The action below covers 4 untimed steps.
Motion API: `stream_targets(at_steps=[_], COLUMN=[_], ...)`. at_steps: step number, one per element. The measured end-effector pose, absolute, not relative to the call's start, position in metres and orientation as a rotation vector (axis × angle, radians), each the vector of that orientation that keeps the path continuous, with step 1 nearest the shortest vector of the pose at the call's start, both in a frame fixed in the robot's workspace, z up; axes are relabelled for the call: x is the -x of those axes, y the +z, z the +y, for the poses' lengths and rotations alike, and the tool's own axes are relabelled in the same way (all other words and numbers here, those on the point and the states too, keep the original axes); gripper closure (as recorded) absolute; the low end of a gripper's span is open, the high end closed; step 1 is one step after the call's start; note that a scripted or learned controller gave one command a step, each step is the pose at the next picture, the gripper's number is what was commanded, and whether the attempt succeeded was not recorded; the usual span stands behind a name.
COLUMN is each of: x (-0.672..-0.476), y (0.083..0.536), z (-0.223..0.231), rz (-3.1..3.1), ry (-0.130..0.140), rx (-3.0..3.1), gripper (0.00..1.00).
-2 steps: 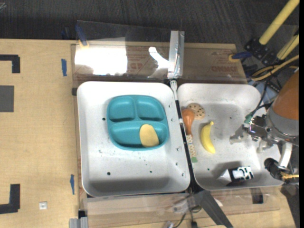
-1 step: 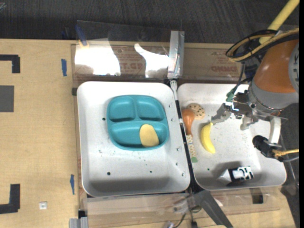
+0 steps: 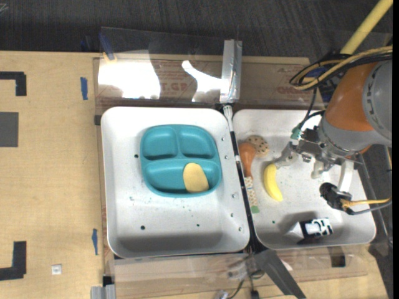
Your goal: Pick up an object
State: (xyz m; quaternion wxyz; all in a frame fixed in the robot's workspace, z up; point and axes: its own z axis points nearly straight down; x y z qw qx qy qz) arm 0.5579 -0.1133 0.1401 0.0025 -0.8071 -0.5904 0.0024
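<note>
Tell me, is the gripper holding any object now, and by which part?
Nothing is held: the gripper hangs above the right bin, with the banana lying apart from it.

A dark grey carpeted floor point(image 3: 187, 5) is seen along the top. The bench point(image 3: 43, 167) is surfaced in light wood, marked with black tape corners point(image 3: 17, 83) and blue tape strips point(image 3: 83, 87). Bright glare point(image 3: 128, 80) is reflected behind the left bin.

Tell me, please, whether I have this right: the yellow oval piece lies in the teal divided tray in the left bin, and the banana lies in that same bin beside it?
Not quite. The yellow oval piece does lie in the teal divided tray in the left bin, but the banana lies in the right bin, as the camera view shows.
</note>
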Motion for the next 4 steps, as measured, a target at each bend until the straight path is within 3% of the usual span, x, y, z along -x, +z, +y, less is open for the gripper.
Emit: stream_targets(at_steps=[1, 2, 3, 4], x=[-0.552, -0.506, -0.556, -0.622], y=[0.300, 0.105, 0.088, 0.087], z=[-0.154, -0.137, -0.112, -0.110], rz=[-2.132, -2.426, -2.557, -2.594], ry=[-0.008, 0.007, -0.005, -0.003], rx=[2.318, 1.982, 1.837, 1.779], gripper=[0.00, 0.00, 0.00, 0.00])
